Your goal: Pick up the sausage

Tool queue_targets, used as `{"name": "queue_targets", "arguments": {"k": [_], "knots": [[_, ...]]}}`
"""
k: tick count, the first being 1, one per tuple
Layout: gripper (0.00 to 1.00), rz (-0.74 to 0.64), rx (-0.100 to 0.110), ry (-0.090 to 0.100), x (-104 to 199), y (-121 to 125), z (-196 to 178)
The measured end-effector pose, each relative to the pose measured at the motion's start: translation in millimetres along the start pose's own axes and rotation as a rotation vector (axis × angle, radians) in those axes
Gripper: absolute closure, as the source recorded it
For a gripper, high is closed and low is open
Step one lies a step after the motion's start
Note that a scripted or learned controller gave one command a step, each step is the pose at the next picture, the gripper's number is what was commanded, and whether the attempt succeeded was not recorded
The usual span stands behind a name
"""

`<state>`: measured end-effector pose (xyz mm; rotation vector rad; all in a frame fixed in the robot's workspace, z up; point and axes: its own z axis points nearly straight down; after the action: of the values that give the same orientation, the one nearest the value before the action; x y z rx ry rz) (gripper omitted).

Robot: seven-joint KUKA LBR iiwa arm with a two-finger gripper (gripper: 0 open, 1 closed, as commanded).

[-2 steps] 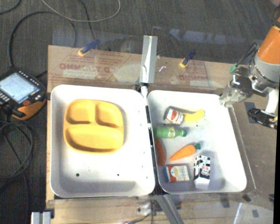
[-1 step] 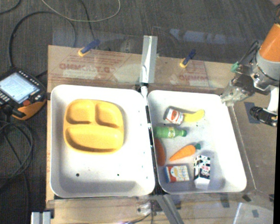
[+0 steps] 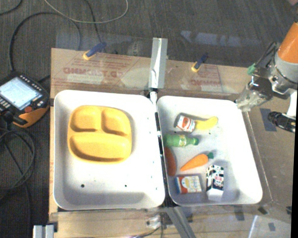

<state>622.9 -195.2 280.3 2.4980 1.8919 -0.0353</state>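
Sausage first: the reddish-brown, stubby sausage [image 3: 170, 161] lies in the right shallow white bin [image 3: 247, 146], tight against its left wall, just below the green plastic bottle [image 3: 180, 140] and just left of the orange toy carrot [image 3: 194, 162]. Nothing is gripping it, so the pick has not begun as far as can be seen. The grey arm's hand [image 3: 251, 96] hangs over the far right corner of that bin, well apart from the sausage; its pale tips blur into the bin rim, and I cannot tell how far open it is or whether it has hold of anything. My judgement is that the whole job remains: cross the bin to its left wall, come down, close and lift.

Other things share the bin: a small red-and-white can [image 3: 185, 123] touching a yellow banana [image 3: 208, 123], a cow-patterned black-and-white milk carton [image 3: 215, 181], and an orange-and-white box [image 3: 189, 184]. Their labels are too small to read. The left white bin [image 3: 58, 186] carries a yellow compartmented tray [image 3: 101, 133]. Red lettering on the tabletop's [image 3: 116, 72] brown board shows upside down and I cannot make it out.
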Motion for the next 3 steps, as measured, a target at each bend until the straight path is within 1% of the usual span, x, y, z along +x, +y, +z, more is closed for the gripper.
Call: {"name": "queue_targets", "arguments": {"k": [3], "knots": [[1.0, -0.004, 0.005, -0.004, 1, 0, -25]]}}
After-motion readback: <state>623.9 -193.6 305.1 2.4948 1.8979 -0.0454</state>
